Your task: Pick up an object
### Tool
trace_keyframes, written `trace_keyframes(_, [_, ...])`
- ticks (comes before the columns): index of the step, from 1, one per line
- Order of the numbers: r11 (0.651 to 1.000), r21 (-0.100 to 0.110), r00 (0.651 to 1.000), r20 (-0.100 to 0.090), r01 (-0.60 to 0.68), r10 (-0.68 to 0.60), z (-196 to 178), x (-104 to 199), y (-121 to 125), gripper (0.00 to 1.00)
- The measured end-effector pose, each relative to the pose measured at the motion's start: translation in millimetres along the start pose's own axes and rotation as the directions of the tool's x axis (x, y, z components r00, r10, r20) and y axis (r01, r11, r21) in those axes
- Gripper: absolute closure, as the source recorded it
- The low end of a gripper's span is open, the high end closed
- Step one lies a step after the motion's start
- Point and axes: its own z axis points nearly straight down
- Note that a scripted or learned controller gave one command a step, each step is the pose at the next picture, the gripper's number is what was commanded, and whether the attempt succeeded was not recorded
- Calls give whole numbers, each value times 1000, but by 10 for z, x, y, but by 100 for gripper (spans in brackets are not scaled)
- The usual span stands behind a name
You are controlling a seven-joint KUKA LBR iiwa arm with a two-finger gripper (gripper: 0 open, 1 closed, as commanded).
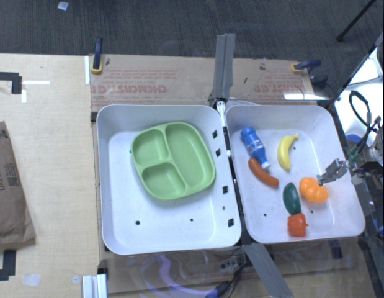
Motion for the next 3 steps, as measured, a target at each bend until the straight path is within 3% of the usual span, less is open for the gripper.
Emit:
trace_keyframes(1, [997,-1,997,1,-79,79,1109,210,1257,0])
trace_keyframes(2, [997,3,997,2,-77,77,1055,198,1256,100])
trace_keyframes(3, [990,-2,990,2,-143,143,245,803,1617,100])
